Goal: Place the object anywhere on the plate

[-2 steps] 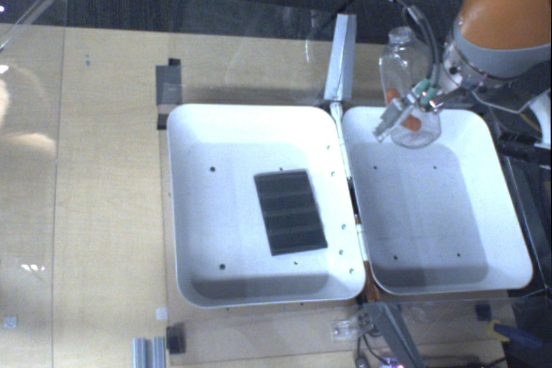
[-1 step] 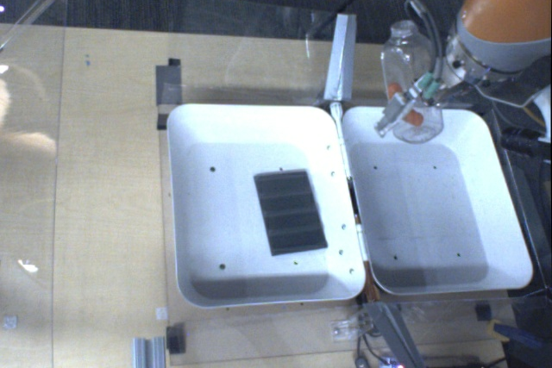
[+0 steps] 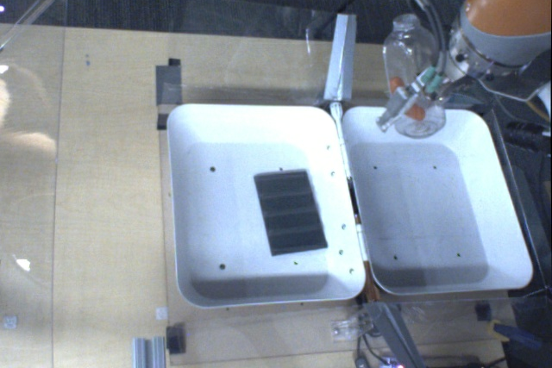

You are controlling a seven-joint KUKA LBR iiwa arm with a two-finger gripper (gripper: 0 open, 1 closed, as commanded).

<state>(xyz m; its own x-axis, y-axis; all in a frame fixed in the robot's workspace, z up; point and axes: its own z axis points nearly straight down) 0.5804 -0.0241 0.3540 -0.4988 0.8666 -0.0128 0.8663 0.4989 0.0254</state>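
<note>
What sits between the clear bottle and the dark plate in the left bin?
Only the raised rims where the two bins meet. The clear bottle is at the end effector over the right bin's far edge; the dark plate is bare.

A clear, see-through plastic bottle with small orange and green bits showing through its body sits at the far edge of the right-hand white bin, tilted, its narrow neck pointing away toward the bench behind and its round base overlapping the bin's far rim. A dark grey, rectangular ribbed plate lies flat on the floor of the left-hand white bin, near its middle, turned slightly askew to the bin's walls, well apart from the bottle.
</note>
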